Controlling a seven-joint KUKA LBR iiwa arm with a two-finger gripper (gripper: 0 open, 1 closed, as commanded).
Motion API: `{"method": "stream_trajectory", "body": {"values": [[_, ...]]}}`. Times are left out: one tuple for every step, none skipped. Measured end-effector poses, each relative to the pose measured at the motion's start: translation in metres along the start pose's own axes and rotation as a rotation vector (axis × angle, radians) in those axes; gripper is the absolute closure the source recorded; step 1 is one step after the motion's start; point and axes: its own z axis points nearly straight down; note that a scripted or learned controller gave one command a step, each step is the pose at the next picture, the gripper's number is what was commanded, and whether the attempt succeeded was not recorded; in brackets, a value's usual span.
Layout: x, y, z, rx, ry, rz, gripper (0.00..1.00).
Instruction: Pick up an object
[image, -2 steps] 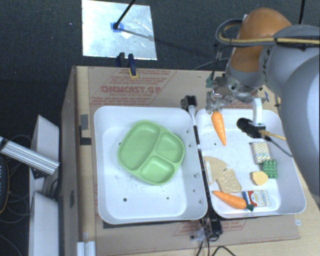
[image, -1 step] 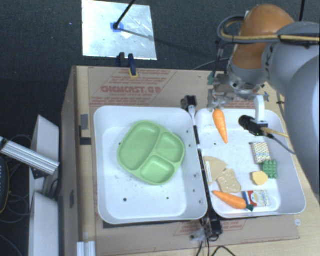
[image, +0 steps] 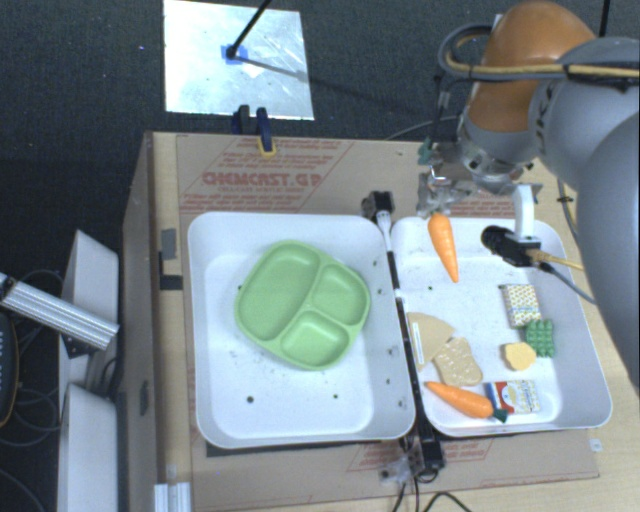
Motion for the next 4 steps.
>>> {"method": "stream_trajectory", "body": {"values": [[0.059,-0.062,-0.006,0.006,0.004,0.012,1.00],[0.059,-0.062,-0.006,0.006,0.003,0.012,0.00],[-0.023,-0.132,0.047,0.008,0.002,0.016,0.00],[-0.078,-0.186,0.085,0.009,0.002,0.017,0.00]]}}
